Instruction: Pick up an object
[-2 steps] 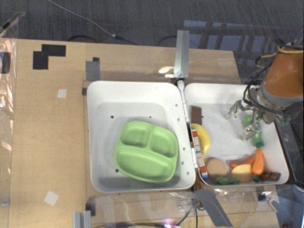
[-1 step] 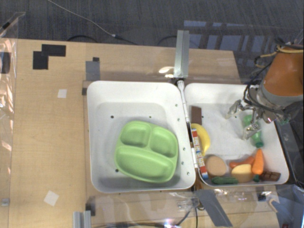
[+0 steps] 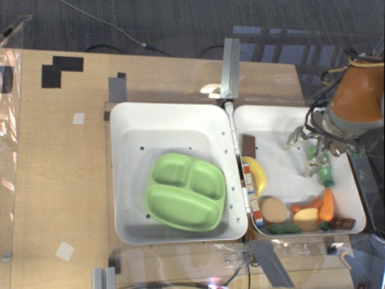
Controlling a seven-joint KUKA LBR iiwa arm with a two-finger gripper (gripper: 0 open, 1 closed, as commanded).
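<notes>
Toy food crowds the near edge of the right bin (image 3: pixel 264 122), under a gripper (image 3: pixel 312 153) with its fingers apart.

Along that near wall sit a tan egg-shaped piece (image 3: pixel 274 210), a dark green bean-like piece (image 3: pixel 284 227), a pale yellow piece (image 3: pixel 306 217), an orange carrot (image 3: pixel 326 204) and a small brown block (image 3: pixel 344 224). A banana (image 3: pixel 257 174) lies by the left wall beside a narrow box (image 3: pixel 248 185) whose label is too small to read. A small green item (image 3: pixel 325 174) lies just beside the lower fingertip; nothing sits between the fingers. The left bin (image 3: pixel 129 131) holds one green divided plate (image 3: pixel 186 191), three compartments, tilted slightly. The arm (image 3: pixel 359 98) with its orange band reaches in from the right. Black tape marks (image 3: pixel 60 70) lie on the wooden bench (image 3: pixel 54 179).
</notes>
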